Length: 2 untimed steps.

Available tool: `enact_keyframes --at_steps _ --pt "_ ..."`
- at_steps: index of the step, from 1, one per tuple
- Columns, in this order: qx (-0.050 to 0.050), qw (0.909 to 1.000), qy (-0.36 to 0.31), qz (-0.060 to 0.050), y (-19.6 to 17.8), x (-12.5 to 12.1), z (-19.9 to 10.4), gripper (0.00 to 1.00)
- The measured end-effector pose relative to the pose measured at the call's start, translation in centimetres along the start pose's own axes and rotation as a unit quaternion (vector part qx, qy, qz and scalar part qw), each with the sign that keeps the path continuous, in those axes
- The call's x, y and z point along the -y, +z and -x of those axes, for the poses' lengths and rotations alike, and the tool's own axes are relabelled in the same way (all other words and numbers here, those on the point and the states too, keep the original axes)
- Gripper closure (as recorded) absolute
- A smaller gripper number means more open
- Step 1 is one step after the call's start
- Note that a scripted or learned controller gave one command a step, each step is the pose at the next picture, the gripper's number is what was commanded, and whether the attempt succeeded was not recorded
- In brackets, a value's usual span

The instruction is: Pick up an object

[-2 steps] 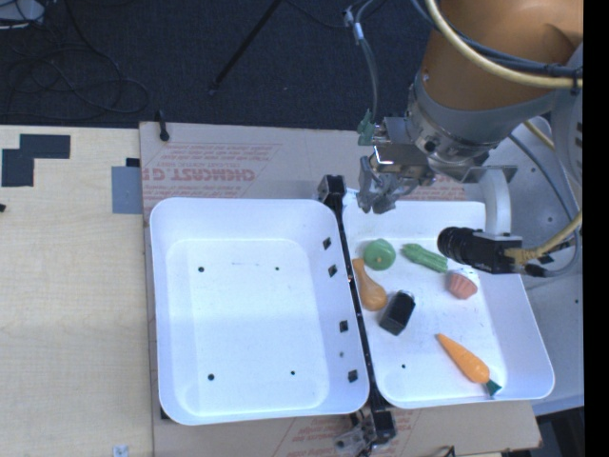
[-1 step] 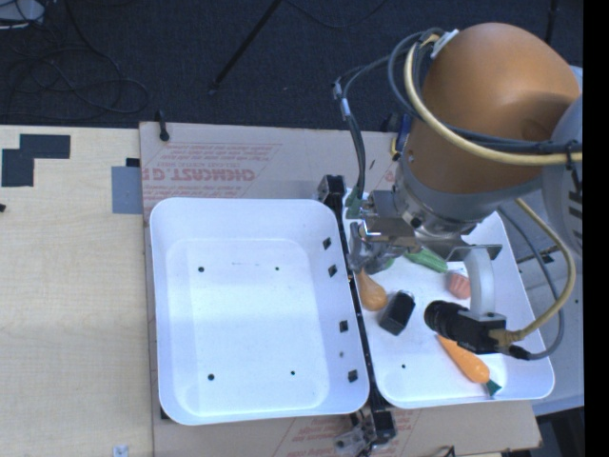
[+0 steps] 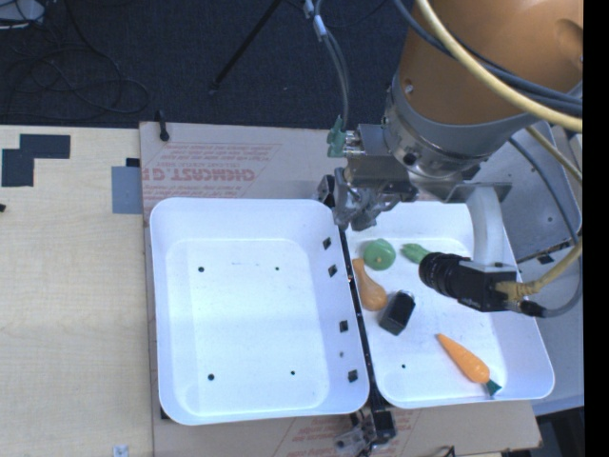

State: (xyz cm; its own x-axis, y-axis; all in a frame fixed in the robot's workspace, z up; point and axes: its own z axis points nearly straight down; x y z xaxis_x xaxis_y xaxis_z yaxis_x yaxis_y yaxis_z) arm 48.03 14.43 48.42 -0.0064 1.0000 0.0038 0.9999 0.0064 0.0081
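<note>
Bright, even overhead light. Left bin near-clipped white, with soft shadow along its inner walls. Orange band sits close to the lens: soft focus, mild sheen. Far dark floor underexposed, cables barely readable. Overall slightly soft, low-res.

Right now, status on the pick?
Gripper over far left corner of right bin. Green round piece just beside it, on bin floor. Orange piece, black block close by.
</note>
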Motion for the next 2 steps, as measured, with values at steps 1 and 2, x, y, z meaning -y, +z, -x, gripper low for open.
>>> enact_keyframes --at_steps 1,2 --pt "0.003 1.0 -0.002 -0.007 -0.34 0.03 0.07 1.0" --pt "0.004 0.9999 -0.005 -0.01 -1.24 0.0 -0.01 1.0"
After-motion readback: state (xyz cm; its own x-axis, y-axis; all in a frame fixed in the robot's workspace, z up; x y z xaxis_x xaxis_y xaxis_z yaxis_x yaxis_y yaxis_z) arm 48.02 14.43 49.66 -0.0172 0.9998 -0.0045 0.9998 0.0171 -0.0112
